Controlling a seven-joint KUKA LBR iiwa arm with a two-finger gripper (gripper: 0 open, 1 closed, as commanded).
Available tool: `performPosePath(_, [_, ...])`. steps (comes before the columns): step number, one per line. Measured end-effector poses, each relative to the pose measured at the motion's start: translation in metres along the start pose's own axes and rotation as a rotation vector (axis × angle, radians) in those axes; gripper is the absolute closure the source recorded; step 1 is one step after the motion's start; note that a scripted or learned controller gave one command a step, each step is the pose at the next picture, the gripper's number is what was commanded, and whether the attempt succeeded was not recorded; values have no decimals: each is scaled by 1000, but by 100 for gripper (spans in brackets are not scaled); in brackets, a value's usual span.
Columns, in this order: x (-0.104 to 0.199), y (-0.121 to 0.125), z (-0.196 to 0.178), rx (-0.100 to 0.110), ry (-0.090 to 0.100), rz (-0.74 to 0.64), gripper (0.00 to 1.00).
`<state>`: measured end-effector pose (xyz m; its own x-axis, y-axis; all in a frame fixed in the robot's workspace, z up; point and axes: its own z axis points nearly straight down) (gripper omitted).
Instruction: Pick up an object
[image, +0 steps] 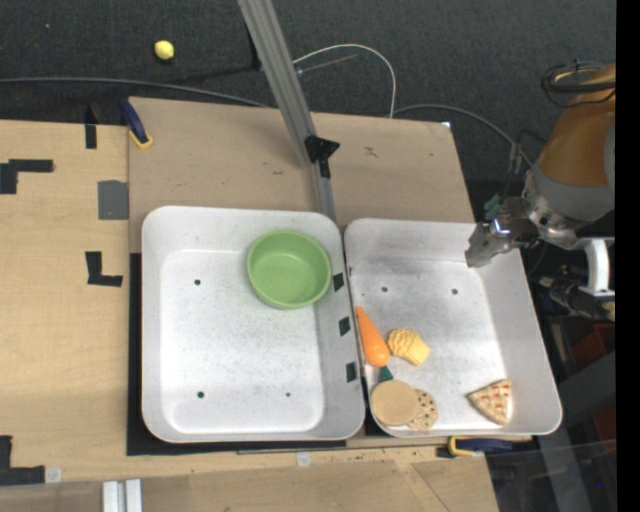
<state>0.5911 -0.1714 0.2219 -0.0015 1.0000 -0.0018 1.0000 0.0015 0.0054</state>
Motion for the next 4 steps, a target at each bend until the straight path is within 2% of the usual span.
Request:
performPosePath(1, [0, 1, -11, 5, 2, 1, 100])
performPosePath(3, [110, 9, -15, 5, 4, -6, 100])
performPosePath(4, [173, 2, -8, 8, 3, -6, 100])
